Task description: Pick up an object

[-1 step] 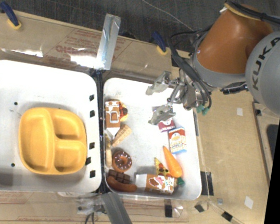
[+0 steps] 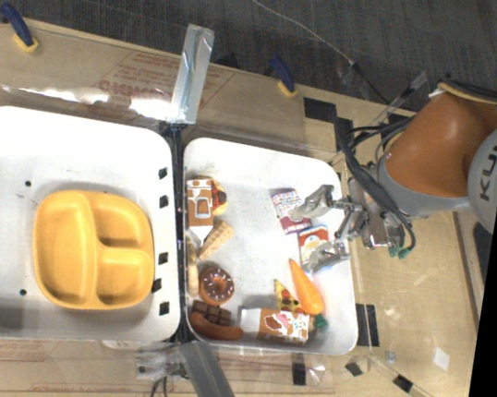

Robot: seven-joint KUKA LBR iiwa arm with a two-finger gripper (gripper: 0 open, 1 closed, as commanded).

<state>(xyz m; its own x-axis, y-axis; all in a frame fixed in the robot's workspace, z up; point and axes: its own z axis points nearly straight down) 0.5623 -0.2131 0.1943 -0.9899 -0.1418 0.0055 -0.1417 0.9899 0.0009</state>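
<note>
Nearest us, along the right bin's (image 2: 264,160) near edge, we see a brown sausage (image 2: 214,329) and a small carton (image 2: 285,324), with a carrot (image 2: 306,288) just beyond. Our hand (image 2: 324,225) hangs over that bin's right side, fingers spread, pinching nothing. On the left, a yellow divided tray (image 2: 94,249) sits in the other bin (image 2: 13,146).

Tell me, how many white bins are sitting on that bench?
2. The left bin holds a yellow divided tray. The right bin holds a scatter of toy food, with the gripper above its right side. Nothing hints at a hidden third.
</note>
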